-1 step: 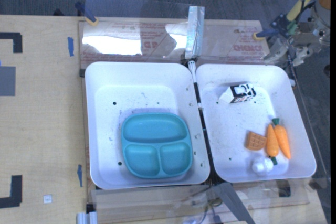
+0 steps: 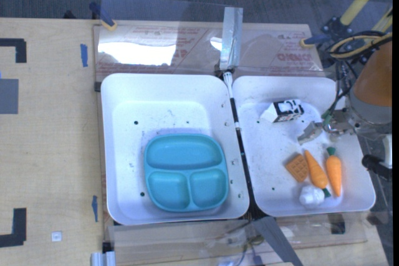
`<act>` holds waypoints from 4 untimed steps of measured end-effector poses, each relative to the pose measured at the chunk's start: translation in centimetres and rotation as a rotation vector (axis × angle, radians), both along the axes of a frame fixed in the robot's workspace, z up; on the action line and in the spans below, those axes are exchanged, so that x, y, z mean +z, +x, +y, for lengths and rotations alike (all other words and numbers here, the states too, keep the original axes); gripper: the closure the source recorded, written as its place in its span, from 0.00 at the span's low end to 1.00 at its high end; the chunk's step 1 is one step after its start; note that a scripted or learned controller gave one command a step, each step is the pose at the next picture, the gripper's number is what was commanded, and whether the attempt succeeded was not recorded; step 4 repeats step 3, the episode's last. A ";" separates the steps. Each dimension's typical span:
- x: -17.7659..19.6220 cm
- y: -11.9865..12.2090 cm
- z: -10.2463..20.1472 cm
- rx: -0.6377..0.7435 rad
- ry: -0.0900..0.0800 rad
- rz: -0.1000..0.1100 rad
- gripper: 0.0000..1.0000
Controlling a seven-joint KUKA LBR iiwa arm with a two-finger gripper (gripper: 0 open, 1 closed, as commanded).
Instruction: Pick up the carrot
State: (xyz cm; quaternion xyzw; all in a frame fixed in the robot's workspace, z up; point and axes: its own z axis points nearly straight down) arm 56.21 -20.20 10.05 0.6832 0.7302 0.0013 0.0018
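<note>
Carrot (image 2: 335, 174) lies in right bin (image 2: 274, 196), nr right wall, green top facing gripper (image 2: 315, 129). A 2nd orange piece (image 2: 316, 170) sits just beside it. Gripper hovers above, empty; can't tell if open. Approach w/ gripper across carrot's width, clear of neighbour.

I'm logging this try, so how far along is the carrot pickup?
Nothing looks done yet: the carrot lies on the floor of the right bin, beside a second orange piece, a waffle-like square and a white lump. In hand: the gripper sits above and left of it, apart. Left: reaching, gripping, lifting.
</note>
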 end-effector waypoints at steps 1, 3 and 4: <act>-1.1 -7.6 -0.2 -0.130 0.016 -0.004 0.00; 9.6 -2.8 4.1 -0.236 0.002 -0.005 1.00; 9.6 -2.8 4.1 -0.236 0.002 -0.005 1.00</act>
